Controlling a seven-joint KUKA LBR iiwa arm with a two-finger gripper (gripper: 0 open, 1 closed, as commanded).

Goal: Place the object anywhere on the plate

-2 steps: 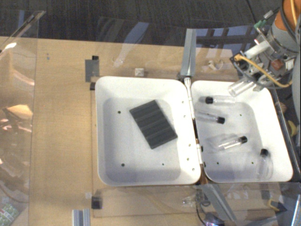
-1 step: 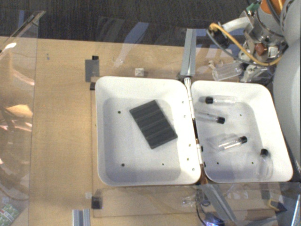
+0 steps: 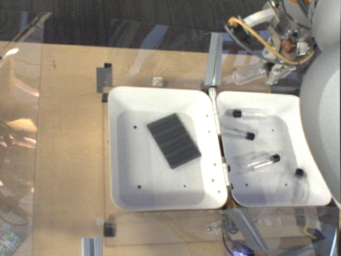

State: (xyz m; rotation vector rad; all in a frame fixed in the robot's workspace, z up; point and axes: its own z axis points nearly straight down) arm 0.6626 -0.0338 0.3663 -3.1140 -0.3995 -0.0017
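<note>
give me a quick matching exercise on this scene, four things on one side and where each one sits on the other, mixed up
Things:
1. dark ribbed plate
2. clear tube by the gripper
3. capped vials
4. small pale block

Places:
A. lying in the right bin
B. on the bench just above the left bin's top edge
C. above the bench, over the right bin's top edge
D. flat in the middle of the left bin

Pairs: 1-D, 2-C, 3-A, 4-B
</note>
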